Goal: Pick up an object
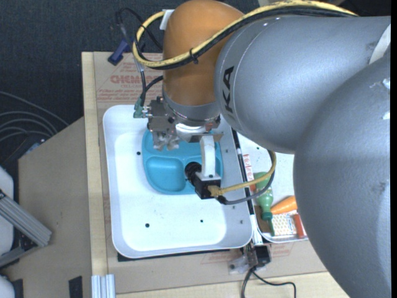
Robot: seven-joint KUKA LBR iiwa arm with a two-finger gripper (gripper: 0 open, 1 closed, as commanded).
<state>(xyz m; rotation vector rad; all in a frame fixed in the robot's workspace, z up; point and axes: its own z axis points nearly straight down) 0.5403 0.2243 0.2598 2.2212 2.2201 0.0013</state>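
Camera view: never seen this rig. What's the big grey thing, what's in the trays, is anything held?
The large grey shape with the orange band is a robot arm, reaching in from the right; the single camera looks down on the bench at a slant. The arm's wrist hangs over the left shallow white bin, with its gripper low over a light blue plastic dish-like object lying in that bin. I cannot tell whether the gripper holds anything. In the right white bin, mostly hidden by the arm, lie an orange carrot-shaped toy, a green piece and a small dotted card.
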